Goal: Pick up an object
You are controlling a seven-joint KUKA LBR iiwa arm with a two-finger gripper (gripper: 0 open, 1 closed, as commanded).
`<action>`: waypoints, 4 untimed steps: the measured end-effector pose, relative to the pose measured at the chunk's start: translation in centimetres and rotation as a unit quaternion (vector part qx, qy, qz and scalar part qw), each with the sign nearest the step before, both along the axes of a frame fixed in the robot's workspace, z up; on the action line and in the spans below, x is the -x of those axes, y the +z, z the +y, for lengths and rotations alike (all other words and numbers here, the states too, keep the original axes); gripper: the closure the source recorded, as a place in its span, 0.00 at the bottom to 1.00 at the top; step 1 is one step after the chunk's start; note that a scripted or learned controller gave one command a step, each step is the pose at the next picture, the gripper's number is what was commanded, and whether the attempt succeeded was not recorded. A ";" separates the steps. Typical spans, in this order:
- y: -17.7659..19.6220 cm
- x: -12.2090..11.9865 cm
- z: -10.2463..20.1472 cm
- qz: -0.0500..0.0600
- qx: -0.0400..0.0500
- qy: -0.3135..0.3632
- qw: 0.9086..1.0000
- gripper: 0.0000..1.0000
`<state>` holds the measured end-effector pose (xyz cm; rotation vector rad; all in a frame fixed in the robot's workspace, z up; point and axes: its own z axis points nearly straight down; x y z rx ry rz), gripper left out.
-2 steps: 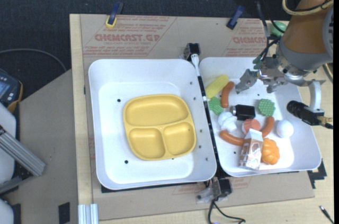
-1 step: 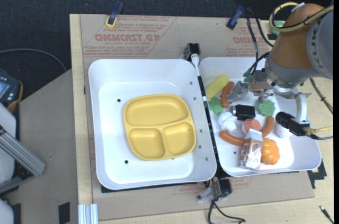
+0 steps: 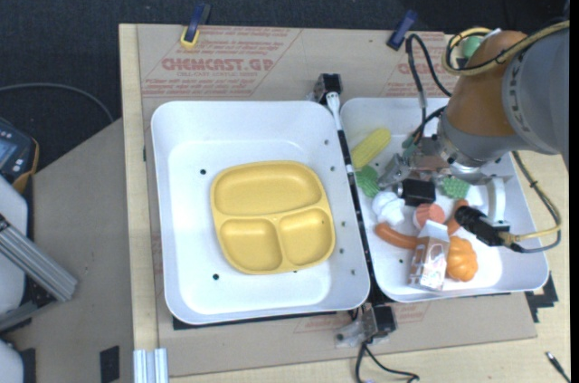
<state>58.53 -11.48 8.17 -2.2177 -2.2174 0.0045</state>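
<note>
Two shallow white bins sit side by side on the bench. The left bin (image 3: 172,191) holds a yellow divided plate (image 3: 271,215) near its middle, with bare white floor all round it, widest along the left and top walls. The right bin (image 3: 534,268) is crowded: a yellow corn cob (image 3: 371,147) lies by the upper left wall, a green piece (image 3: 367,183) just below it beside the divider between the bins, and lower down a white ball (image 3: 391,208), a sausage (image 3: 398,235), a small carton (image 3: 428,256) and an orange fruit (image 3: 462,258) cluster near the front rim. The arm (image 3: 507,91) reaches in from the right and covers the bin's upper right part. The gripper (image 3: 418,189) hangs low over the clutter, just above the white ball; I cannot tell its state, as its dark parts blend with the things beneath. Little free floor remains in this bin, mostly a strip along the right wall
</note>
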 end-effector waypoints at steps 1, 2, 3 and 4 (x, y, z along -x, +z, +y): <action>1.4 -0.1 -0.1 -0.003 0.001 -0.001 1.000 1.00; 6.1 -1.1 0.0 -0.006 0.002 0.001 1.000 1.00; 11.9 -0.5 0.7 -0.006 0.002 0.001 1.000 1.00; 14.5 -0.6 0.7 -0.006 0.002 0.001 1.000 1.00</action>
